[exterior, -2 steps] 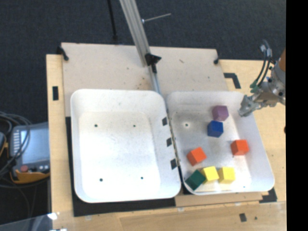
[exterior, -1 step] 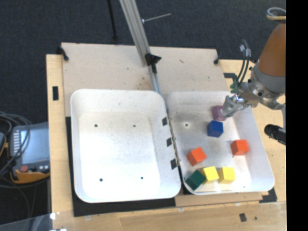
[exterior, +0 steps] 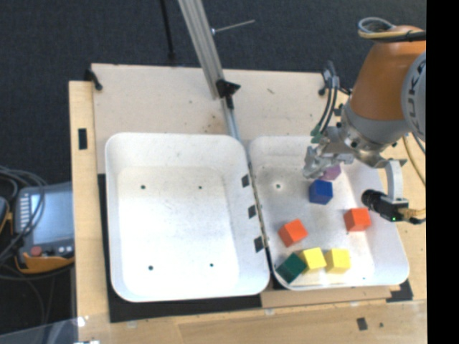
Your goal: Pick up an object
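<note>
The right bin (exterior: 373,264) holds several small blocks: a blue cube (exterior: 321,191), two orange cubes (exterior: 292,231) (exterior: 357,219), two yellow cubes (exterior: 313,257) (exterior: 338,259), a dark green block (exterior: 292,267) and a small purple piece (exterior: 332,171). My gripper (exterior: 320,163) hangs over the upper part of this bin, just above the blue cube and right beside the purple piece. Nothing shows clearly between its fingers.
The left bin (exterior: 115,192) lies beside the right one, with a divider between them. A slanted aluminium rail (exterior: 204,41) rises from the back of the bench. A black sensor (exterior: 384,203) with cables hangs off the arm at the right.
</note>
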You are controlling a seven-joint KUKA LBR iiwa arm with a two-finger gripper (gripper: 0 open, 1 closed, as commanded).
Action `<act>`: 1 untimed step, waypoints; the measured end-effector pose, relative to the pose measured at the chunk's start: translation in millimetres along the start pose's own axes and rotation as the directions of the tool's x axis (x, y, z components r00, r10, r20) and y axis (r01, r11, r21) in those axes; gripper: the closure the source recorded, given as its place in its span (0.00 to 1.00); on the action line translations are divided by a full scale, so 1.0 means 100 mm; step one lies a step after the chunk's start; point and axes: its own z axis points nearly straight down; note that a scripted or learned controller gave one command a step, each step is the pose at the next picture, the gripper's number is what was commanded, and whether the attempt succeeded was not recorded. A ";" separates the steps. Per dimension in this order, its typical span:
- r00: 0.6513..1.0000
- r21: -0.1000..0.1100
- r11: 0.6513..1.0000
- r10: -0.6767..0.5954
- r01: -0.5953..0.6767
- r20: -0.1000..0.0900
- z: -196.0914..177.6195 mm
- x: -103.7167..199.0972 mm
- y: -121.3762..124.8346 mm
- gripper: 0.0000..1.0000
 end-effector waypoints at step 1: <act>1.000 0.000 1.000 -0.001 0.001 -0.001 0.00 0.63 0.00 1.00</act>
